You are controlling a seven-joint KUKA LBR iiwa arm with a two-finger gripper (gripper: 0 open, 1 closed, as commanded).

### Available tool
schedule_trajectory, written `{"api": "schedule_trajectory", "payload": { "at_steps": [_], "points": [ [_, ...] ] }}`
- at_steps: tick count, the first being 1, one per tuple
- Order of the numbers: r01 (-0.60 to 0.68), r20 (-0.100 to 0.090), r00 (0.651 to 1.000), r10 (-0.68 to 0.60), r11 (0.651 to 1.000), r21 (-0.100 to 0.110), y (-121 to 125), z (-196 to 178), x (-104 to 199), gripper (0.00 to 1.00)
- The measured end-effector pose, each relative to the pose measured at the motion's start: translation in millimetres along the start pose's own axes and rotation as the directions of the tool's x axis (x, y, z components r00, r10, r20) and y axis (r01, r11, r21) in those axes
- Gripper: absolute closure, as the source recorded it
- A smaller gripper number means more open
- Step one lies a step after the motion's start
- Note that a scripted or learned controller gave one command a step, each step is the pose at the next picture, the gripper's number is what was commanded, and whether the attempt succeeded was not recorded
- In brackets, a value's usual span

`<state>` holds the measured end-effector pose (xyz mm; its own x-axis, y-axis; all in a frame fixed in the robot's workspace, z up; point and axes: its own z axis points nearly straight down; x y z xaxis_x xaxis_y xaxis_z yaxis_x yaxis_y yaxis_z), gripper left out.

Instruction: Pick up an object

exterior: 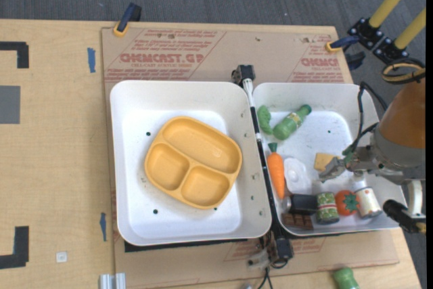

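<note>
The right bin (338,93) holds several small items. Among them are a green bottle (292,122), a carrot (276,174), a tan block (323,161), a green can (327,207), a red tomato (347,202) and a white cylinder (367,202). My gripper (339,167) hangs low over the bin's right half, just right of the tan block and above the can and tomato. Nothing shows as lifted. The arm's wrist hides the bin's right edge.
The left bin (135,112) holds a yellow three-compartment plate (193,162). A dark bar (302,202) and a white lump (295,172) lie beside the carrot. A green piece (263,118) sits near the divider. Another green item (345,276) lies outside on the bench.
</note>
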<state>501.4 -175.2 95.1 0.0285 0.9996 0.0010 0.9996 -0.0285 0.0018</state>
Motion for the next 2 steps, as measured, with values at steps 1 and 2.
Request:
{"api": "schedule_trajectory", "payload": {
  "at_steps": [1,2],
  "points": [
    [-0.268,0.001,0.963,0.268,0.963,0.000,24.1,9.9,49.1,0.00],
    [0.152,0.001,0.988,-0.152,0.988,0.001,-22.3,9.7,25.7,0.00]
  ]
}}
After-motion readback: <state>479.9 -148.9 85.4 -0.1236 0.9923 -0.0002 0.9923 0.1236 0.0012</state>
